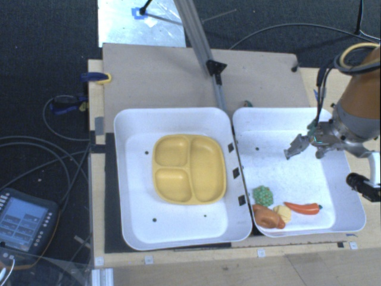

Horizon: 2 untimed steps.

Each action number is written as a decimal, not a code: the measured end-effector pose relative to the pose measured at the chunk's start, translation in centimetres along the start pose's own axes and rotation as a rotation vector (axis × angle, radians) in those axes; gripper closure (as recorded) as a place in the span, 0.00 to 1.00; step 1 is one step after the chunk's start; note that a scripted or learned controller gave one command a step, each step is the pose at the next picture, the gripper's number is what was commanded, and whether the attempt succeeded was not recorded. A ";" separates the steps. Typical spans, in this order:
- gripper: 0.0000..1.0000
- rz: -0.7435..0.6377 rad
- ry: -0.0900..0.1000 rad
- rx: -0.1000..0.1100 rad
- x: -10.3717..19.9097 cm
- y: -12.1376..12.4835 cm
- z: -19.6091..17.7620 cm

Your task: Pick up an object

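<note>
The tool (308, 145) is hanging with fingers spread wide, holding nothing, above the right bin (341, 189). The carrot (302, 208) is lying below it, near the front wall. I would lower straight over its middle.

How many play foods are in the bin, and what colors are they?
Green: 1
Brown: 1
Yellow: 1
Orange-red: 1
Total: 4
</note>
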<state>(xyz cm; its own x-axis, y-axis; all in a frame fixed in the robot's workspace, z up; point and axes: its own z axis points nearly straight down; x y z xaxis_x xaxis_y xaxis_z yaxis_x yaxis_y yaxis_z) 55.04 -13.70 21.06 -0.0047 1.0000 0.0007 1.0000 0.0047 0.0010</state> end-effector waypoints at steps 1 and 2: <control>0.00 0.001 0.000 -0.001 0.0 0.0 0.0; 0.00 0.004 0.001 0.006 0.4 -0.6 6.1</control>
<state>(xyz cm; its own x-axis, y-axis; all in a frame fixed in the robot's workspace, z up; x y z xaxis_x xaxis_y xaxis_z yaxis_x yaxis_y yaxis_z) 54.45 -13.31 15.00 -0.0008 1.0000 0.0014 1.0000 0.0008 -0.0050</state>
